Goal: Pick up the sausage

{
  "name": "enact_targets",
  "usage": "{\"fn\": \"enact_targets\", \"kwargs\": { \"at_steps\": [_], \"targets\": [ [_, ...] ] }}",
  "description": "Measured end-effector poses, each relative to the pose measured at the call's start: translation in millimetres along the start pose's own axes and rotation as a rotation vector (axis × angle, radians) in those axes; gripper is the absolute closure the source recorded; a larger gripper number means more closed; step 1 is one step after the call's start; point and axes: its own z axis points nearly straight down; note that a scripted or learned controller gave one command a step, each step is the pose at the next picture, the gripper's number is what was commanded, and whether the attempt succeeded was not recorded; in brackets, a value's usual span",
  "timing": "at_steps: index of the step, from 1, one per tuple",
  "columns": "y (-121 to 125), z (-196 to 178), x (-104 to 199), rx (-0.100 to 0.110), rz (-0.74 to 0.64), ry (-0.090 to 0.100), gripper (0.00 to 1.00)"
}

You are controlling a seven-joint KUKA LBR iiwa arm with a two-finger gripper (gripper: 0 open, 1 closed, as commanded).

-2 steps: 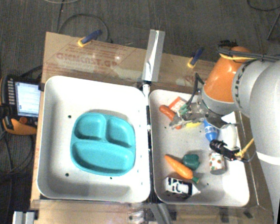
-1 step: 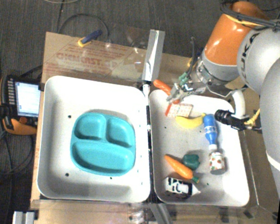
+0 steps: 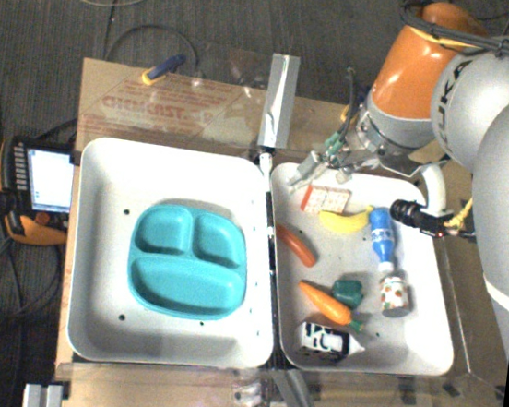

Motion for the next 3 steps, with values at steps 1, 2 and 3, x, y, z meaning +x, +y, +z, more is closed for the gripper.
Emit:
{"fn": "enact_targets", "kwargs": {
  "at_steps": [1,2,3],
  "targets": [
    [-62.4,36.3,1.1,0.002,-0.042,0.001,0.00],
    [-72.9,35.7,13.7,0.001,-0.050,0.000,0.00],
    [-70.8,6.3,61.9,0.001,0.104,0.003,0.00]
  ]
}}
